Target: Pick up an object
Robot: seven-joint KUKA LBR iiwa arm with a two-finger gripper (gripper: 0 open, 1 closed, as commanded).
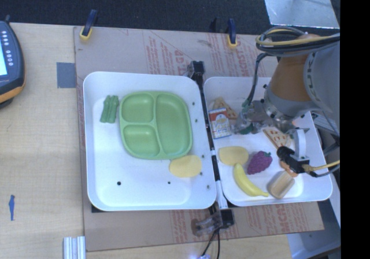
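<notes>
My gripper [247, 123] hangs low over the middle of the right bin [312, 194], at the end of the grey arm with the orange band [291, 81]. It sits just right of a red and white carton [219, 124]. Below it lie a flat yellow piece [233, 155], a purple bunch of grapes [259, 162], a banana [247, 181] and a tan block [280, 184]. An orange patterned piece [273, 134] lies under the wrist. The tip is dark and cluttered, so I cannot tell whether anything is in it.
The left bin [101, 188] holds a green divided plate [156, 125], a green bean bundle [109, 108] and a yellow piece [185, 166] near the shared wall. A black and orange cable end [292, 162] hangs over the right bin. A handheld pendant [8, 61] lies far left.
</notes>
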